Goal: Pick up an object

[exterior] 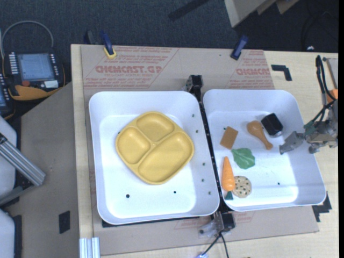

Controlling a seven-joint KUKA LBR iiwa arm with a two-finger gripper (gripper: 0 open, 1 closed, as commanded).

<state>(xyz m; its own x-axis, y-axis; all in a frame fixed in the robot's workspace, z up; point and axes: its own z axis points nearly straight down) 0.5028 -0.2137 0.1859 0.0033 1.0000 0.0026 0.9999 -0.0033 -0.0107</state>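
Hand over right bin, bench brown, dark floor

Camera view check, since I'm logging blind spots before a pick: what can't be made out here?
- Hand: small and blurred at the right bin's rim.
- Arm: cut off by the right edge.
- Black block: too dark to show its shape; it covers part of the wooden spoon.
- Cookie: the carrot hides its left edge.
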